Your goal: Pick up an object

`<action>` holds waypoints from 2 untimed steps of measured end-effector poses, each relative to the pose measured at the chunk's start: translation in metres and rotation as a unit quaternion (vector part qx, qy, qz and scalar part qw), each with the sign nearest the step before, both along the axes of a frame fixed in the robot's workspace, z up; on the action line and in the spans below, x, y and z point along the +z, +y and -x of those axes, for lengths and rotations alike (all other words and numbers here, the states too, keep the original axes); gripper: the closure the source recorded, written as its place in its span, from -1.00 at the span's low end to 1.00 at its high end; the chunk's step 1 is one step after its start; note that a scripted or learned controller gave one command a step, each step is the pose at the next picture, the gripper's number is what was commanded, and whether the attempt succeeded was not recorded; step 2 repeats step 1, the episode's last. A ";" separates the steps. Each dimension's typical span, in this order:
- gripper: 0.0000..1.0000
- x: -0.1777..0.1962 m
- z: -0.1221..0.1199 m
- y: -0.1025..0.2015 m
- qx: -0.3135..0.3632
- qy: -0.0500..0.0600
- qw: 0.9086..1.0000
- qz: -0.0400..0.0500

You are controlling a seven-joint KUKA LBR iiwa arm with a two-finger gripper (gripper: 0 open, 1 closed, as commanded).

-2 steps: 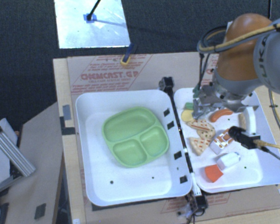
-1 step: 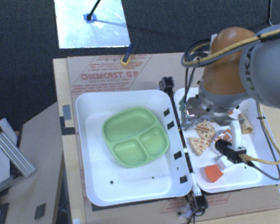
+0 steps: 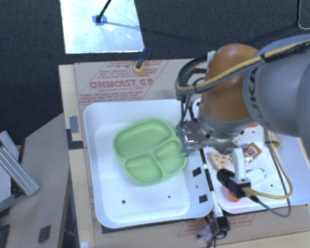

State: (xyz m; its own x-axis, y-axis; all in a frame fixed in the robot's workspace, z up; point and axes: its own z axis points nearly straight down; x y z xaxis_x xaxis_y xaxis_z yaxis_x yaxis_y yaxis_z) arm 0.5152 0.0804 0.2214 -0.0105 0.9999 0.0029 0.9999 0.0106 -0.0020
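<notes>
A light green divided plate (image 3: 146,148) lies flat in the left white bin (image 3: 108,206). My gripper (image 3: 186,139) hangs under the orange wrist band, right at the plate's right rim, over the wall between the two bins. The arm's bulk hides how it meets the rim. In the right bin (image 3: 303,180) lie small items: a tan patterned piece (image 3: 221,158), a brown-framed square piece (image 3: 252,151), a white object (image 3: 257,175) and an orange object (image 3: 234,194) near the front.
The grey arm (image 3: 287,93) covers much of the right bin's back half. A yellow cable (image 3: 269,194) loops over the right bin's front. A cardboard sheet (image 3: 119,83) lies under the bins, with a shiny plate (image 3: 100,23) behind it.
</notes>
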 end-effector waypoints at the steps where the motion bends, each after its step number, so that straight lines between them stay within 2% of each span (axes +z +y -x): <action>1: 1.00 0.010 0.016 0.016 -0.002 -0.001 1.000 0.001; 2: 1.00 0.010 0.016 0.016 -0.002 -0.001 1.000 0.001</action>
